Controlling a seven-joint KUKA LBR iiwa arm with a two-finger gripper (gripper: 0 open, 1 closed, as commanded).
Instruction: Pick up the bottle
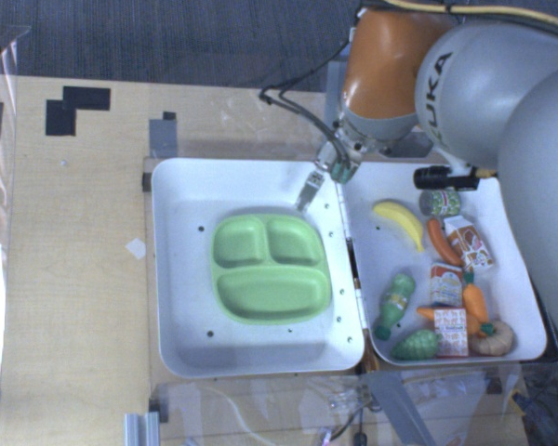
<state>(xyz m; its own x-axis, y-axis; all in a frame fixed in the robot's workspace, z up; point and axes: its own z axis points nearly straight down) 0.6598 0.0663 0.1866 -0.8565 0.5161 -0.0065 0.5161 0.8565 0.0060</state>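
Note:
The bottle [393, 303] is green and lies in the right bin [519, 277], near its front left, neck pointing toward the front. My gripper [324, 181] hangs over the wall between the two bins at the back, well behind the bottle and a little to its left. It stands open with nothing between its fingers. The grey arm with its orange band covers the back right of the view.
Beside the bottle in the right bin lie a banana [400, 221], a carrot [440, 240], a green can [440, 203], several snack packets [446, 284] and a green bumpy toy [416, 345]. The left bin [181, 249] holds a green divided plate [270, 268].

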